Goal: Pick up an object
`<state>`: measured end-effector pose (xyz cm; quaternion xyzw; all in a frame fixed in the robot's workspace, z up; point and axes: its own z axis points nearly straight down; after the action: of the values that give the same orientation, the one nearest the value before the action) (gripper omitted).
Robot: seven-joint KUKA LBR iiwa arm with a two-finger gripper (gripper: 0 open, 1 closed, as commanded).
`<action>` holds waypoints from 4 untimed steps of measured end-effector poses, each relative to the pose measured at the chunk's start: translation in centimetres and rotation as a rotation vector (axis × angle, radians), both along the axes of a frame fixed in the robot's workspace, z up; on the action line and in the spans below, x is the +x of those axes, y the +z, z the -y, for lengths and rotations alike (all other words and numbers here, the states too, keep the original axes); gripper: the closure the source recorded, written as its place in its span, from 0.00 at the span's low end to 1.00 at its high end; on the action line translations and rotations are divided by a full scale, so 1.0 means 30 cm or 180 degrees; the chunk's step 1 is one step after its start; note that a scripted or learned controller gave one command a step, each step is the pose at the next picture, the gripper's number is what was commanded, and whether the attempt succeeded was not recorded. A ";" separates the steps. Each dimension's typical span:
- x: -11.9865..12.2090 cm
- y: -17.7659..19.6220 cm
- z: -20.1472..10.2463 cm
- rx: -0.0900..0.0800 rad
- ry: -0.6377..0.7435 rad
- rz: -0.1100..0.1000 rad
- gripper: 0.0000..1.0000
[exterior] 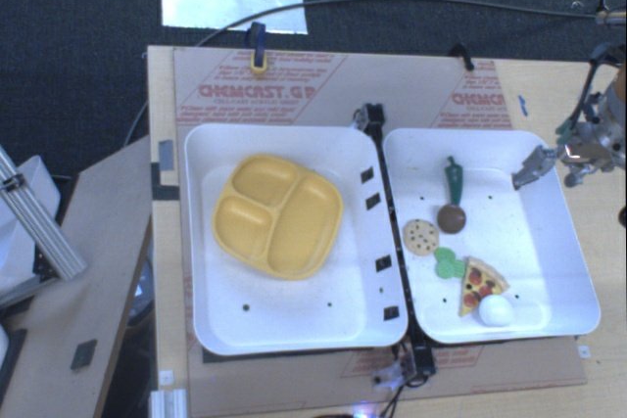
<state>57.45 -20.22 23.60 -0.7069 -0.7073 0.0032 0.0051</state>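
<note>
**Toy food clustered low in the right bin, gripper off at the far rim**

Nearest you, at the front of the right bin (pixel 578 255), a white egg (pixel 496 310) lies touching the crust end of a pizza slice (pixel 481 283). Just behind them sit a green round piece (pixel 450 262), a chocolate-chip cookie (pixel 421 236), a small brown ball (pixel 452 218) and, further back, a green chili pepper (pixel 454 177) standing alone. Any of these will serve as your pick; the pepper has the most bare floor around it.

The gripper (pixel 537 168) hangs over the right bin's back right part, near the rim and well apart from every piece. It holds nothing that you can see; its fingers are too small and blurred here for you to tell how far they are parted.

Watch the crowding: the egg, pizza and green piece touch or nearly touch, so a descent there may nudge a neighbour or close on two things. The egg and ball look likely to roll away. The left bin (pixel 225 328) holds a yellow divided plate (pixel 278 215).
</note>
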 end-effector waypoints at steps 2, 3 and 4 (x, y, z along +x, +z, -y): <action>-0.005 -0.130 -0.012 -0.0004 0.0004 0.0024 0.00; -0.011 -0.344 -0.001 -0.0003 0.0003 0.0018 0.00; -0.010 -0.519 -0.003 -0.0004 0.0002 0.0028 0.00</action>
<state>57.13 -20.15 8.03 -0.7067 -0.7075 0.0006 0.0015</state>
